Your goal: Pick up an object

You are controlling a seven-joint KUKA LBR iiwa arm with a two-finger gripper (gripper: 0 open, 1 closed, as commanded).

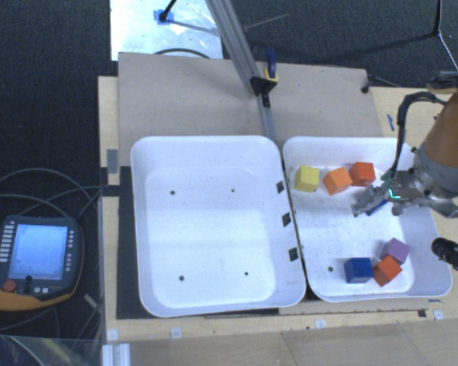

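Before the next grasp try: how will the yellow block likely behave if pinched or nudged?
The yellow block looks like a rigid cube with flat faces, so it should slide rather than roll. It sits apart from the orange block, so the fingers probably have room. Probably light, and may skid on the smooth white bin.

A teach pendant [32,261] lies on the dark floor left of the bench [214,97]

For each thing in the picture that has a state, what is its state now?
Yellow cube: resting in right white bin.
Light orange cube: touching red-orange cube.
Blue cube: beside orange cube.
Purple cube: against orange cube.
Gripper: low over right bin.
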